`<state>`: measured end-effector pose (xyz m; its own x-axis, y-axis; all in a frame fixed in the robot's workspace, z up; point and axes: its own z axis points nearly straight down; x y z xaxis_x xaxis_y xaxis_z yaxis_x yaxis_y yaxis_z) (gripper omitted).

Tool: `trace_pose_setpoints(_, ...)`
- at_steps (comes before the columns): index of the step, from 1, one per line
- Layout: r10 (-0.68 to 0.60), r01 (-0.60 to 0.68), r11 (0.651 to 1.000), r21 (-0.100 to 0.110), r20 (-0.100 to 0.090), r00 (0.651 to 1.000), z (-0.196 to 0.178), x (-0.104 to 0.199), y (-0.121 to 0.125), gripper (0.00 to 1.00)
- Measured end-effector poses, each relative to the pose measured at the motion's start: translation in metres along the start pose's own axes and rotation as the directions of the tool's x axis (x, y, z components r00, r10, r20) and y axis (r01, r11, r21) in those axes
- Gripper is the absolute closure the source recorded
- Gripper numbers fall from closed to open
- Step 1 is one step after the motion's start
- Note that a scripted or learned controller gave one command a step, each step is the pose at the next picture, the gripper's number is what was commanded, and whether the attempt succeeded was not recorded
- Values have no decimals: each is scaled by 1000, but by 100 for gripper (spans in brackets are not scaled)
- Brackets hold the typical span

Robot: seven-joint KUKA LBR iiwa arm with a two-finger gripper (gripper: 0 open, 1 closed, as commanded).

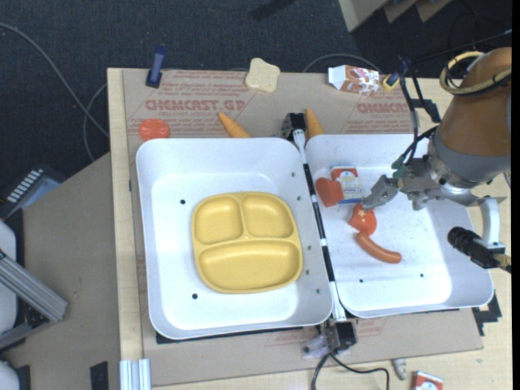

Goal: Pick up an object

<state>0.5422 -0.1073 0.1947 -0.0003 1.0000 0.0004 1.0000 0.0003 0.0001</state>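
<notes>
The right bin [439, 291] holds a red round piece [328, 191], a small white carton [347, 181], a red tomato-like toy [364, 218] and an orange-red sausage [379, 249]. My gripper [400, 196] hangs over the bin's upper middle, just right of the carton and up-right of the tomato-like toy. Its fingers are spread, and the left fingertip [378, 194] points down-left toward that toy. The gripper is open with nothing between its fingers.
A yellow divided plate [246, 240] lies in the left bin [162, 218]. Behind the bins on the cardboard are a bread slice [262, 74], two carrots [233, 126] [313, 123], an orange disc [153, 128], a blue item [156, 65] and a small carton [355, 78].
</notes>
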Motion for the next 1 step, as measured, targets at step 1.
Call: trace_pose_setpoints(1, 1, -1, 1000, 1, 0, 1000, 110, 1, 15, 0)
